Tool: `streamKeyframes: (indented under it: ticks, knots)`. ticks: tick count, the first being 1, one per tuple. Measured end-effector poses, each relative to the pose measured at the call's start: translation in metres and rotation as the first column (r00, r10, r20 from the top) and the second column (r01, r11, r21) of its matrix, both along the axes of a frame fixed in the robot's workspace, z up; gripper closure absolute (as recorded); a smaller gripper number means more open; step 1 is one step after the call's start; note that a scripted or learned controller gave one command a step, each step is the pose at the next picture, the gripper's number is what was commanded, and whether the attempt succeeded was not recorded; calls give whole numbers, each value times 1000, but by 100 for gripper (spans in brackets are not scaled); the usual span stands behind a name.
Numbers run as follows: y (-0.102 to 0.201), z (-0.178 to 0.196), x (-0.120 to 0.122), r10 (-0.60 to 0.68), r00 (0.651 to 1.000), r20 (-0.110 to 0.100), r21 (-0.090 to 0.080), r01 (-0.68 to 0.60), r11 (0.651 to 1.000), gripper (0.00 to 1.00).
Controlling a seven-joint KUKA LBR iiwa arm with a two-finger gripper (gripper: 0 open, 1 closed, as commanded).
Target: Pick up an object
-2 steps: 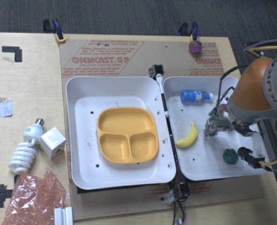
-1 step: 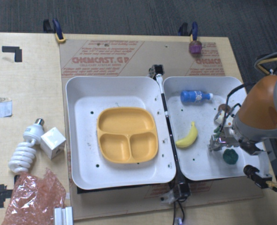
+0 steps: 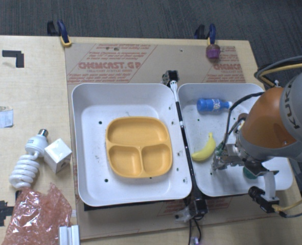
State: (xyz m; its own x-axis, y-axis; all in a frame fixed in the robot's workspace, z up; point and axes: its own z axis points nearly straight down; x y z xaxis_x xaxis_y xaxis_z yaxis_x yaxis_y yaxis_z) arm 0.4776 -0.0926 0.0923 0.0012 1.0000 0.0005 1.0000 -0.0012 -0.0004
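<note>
In the right bin [image 3: 191, 93] a yellow banana [image 3: 204, 149] lies near the left wall. A blue bottle [image 3: 212, 105] lies on its side at the far end. My gripper [image 3: 224, 161] hangs low over the bin floor just right of the banana, mostly hidden under the grey and orange wrist [image 3: 265, 126]. A small teal object [image 3: 249, 174] peeks out beneath the arm near the bin's front right. In the left bin [image 3: 84, 137] sits a yellow divided plate [image 3: 139, 147].
On the bench to the left lie a white spiral light bulb [image 3: 28, 162], a white cube [image 3: 57, 154] and crumpled pink plastic [image 3: 36, 216]. A purple object [image 3: 213, 51] sits by the far clamps. A black divider [image 3: 179, 116] runs between the bins.
</note>
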Motion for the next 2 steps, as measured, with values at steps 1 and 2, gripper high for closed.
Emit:
streamKeyframes:
  ticks: [1, 2]
  knots:
    - [-33, 1, 73, 2, 1000, 2, -1, -2, 1000, 0]
    - [-10, 0, 21, 0, 1000, 0, 0, 0, 1000, 0]
